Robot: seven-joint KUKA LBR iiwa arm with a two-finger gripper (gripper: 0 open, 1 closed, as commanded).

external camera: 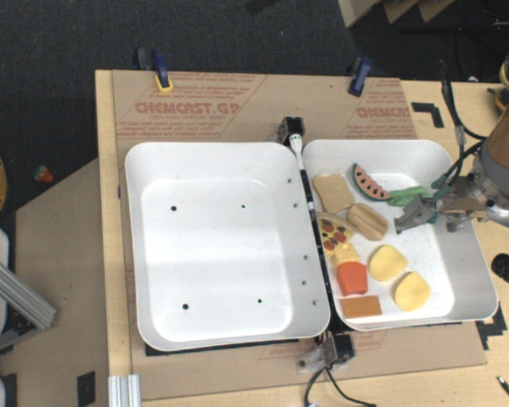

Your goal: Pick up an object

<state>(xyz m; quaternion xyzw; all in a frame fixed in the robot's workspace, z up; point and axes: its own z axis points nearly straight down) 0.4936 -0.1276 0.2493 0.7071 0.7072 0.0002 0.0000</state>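
Floor: dark carpet around a cardboard-topped bench [237, 100], red print on the board, two blue clamps [161, 68] along its far edge.
Left bin [153, 295]: white, shallow, four small dark holes in its floor.
Right bin [471, 295]: white, touching the left bin along a black seam, toy food inside.
Count in right bin: one tan bread slice [332, 191], one small card with red dots [334, 234], one red-orange block [351, 277], one flat orange bar [361, 306], one tan roll [367, 221], one watermelon slice [369, 182], two yellow lumps [388, 263], one green piece [405, 197].
Green piece: near the far side of the right bin, long axis left-right, right end at my fingertips.
Watermelon slice: long axis runs diagonally, far-left to near-right, just left of the green piece.
Roll: long axis also diagonal, far-left to near-right.
My gripper [422, 207]: low over the right bin, pointing left, fingers spread apart, one on each side of the green piece's right end; cannot tell if they touch it.
My arm: enters from the right edge.
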